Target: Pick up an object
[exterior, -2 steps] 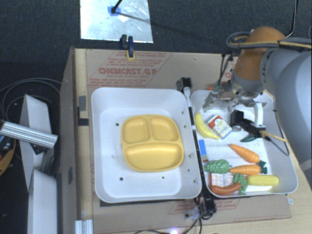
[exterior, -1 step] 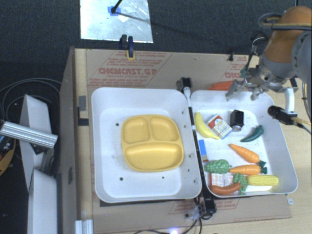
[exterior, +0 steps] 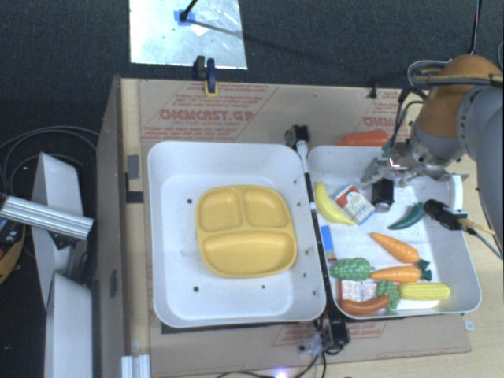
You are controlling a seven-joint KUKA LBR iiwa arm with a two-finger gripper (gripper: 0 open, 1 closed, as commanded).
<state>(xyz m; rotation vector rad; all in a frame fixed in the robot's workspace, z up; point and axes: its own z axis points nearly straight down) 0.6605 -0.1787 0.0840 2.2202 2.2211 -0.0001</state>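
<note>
The grey arm with an orange band reaches in from the right, its gripper (exterior: 383, 189) low over the far part of the right white bin (exterior: 465, 286). Just left lie a yellow banana (exterior: 330, 204) and a small red-and-white box (exterior: 357, 205). Nearer are two orange carrots (exterior: 396, 248), a corn cob (exterior: 425, 291) and a green broccoli (exterior: 350, 269). The left white bin (exterior: 169, 235) holds a yellow divided plate (exterior: 244, 231).

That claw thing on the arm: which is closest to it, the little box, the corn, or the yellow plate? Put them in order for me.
Measured from the gripper, in the camera view:
1. Box, just to its left in the right bin.
2. Corn, at the right bin's near edge.
3. Yellow plate, in the left bin.
</note>
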